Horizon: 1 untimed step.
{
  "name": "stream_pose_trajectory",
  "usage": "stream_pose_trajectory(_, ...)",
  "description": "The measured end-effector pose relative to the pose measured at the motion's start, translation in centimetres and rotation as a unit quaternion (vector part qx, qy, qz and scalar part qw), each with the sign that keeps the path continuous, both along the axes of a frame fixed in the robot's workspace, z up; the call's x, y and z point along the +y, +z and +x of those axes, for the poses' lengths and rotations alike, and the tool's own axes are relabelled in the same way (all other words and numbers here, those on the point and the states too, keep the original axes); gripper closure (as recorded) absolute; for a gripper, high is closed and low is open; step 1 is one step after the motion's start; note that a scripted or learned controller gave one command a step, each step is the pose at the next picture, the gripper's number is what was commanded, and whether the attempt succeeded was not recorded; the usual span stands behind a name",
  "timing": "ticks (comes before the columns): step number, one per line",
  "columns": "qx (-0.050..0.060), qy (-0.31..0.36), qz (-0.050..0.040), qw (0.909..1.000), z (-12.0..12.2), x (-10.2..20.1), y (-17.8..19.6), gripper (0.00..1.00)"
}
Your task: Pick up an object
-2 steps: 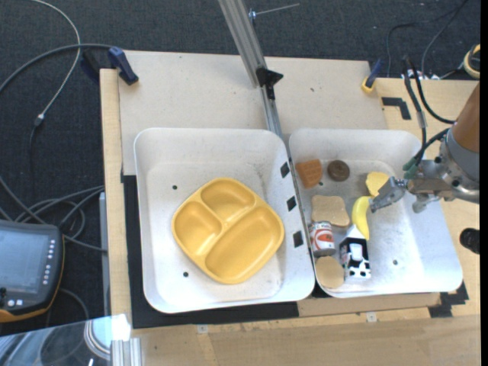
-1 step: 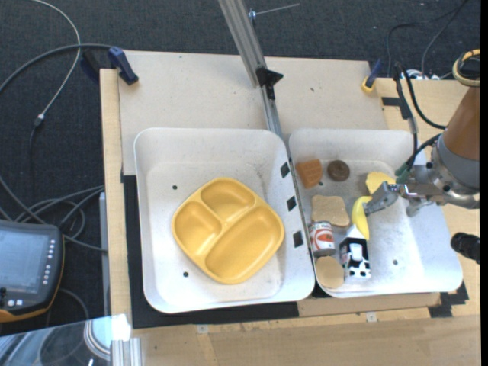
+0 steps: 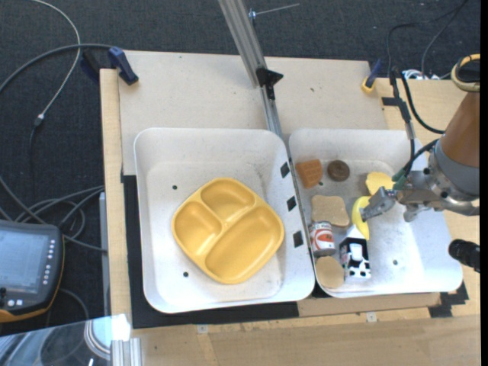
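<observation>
Gripper (image 3: 379,201) low over right bin (image 3: 427,280), finger state not discernible, yellow banana-like piece (image 3: 361,219) just beside it; best centred over that piece, clear of can (image 3: 322,238), before descent.

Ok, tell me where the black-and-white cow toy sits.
The cow toy lies in the right bin, near its front edge, just right of the red can and below the yellow banana-like piece.
</observation>
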State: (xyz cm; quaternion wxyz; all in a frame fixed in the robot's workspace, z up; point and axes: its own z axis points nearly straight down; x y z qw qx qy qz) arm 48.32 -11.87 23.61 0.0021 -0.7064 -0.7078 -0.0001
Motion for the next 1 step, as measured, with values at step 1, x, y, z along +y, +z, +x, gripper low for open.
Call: stream_pose_trajectory(1,0.000,-0.001,-0.0005,1.0000,-0.70,0.80,-1.40,0.00)
